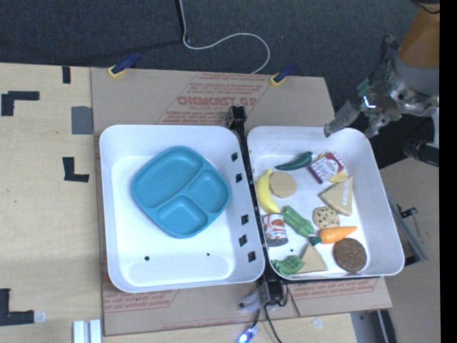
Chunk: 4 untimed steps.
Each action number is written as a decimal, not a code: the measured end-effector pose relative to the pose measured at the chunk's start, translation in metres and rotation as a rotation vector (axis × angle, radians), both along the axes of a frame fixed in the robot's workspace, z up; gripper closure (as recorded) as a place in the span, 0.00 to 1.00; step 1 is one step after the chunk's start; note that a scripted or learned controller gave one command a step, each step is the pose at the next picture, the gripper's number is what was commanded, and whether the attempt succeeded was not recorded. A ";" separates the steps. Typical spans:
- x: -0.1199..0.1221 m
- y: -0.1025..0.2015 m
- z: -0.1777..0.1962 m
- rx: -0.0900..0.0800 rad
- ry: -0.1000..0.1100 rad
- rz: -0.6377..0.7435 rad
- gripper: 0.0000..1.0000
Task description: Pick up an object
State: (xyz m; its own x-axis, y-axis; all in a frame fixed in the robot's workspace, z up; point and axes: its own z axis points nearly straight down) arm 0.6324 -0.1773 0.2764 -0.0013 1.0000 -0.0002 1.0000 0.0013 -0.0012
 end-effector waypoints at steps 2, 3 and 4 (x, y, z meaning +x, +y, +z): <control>-0.093 0.079 0.003 0.003 0.002 0.003 0.00; -0.151 0.100 0.030 0.002 0.002 0.001 0.00; -0.149 0.099 0.039 0.001 0.002 0.001 1.00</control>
